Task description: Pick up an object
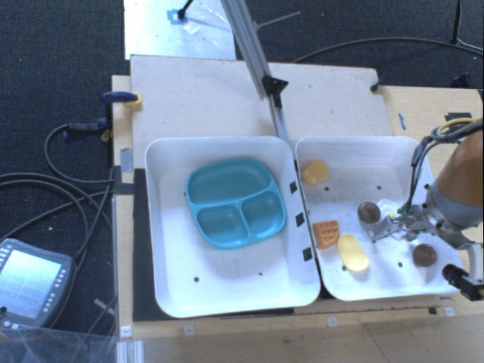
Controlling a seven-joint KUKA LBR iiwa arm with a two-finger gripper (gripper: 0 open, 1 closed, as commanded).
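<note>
The yellow oblong piece (352,252) lies lengthwise up-down, the orange block (326,234) touching it. The gripper (387,229) sits beside a brown ball (369,212); its grip state cannot be told.

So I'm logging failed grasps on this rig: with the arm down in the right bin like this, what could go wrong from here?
1. The end effector sits between the two small brown round objects, so it may close on neither or knock one away.
2. It is low over the right white bin, near the yellow oval object; a sweep might shove that against the orange block.
3. The cable looping off the wrist could snag.
</note>
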